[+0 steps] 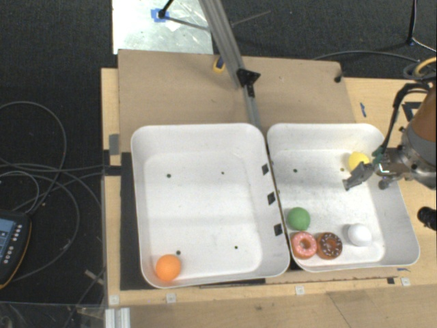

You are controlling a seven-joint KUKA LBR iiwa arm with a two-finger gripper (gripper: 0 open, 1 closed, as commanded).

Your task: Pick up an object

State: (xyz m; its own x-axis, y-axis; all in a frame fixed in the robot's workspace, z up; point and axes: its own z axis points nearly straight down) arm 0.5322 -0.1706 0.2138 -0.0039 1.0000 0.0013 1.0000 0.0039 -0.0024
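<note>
Bench (pixel 177 87) – dark carpet (pixel 54 46) around

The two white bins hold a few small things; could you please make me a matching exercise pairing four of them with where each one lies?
Things:
1. orange ball
2. yellow ball
3. green ball
4. white ball

Places:
A. right bin, far side, next to the gripper
B. left bin, near left corner
C. right bin, near side, right of the brown doughnut
D. right bin, just above the pink doughnut

Pairs: 1-B, 2-A, 3-D, 4-C
</note>
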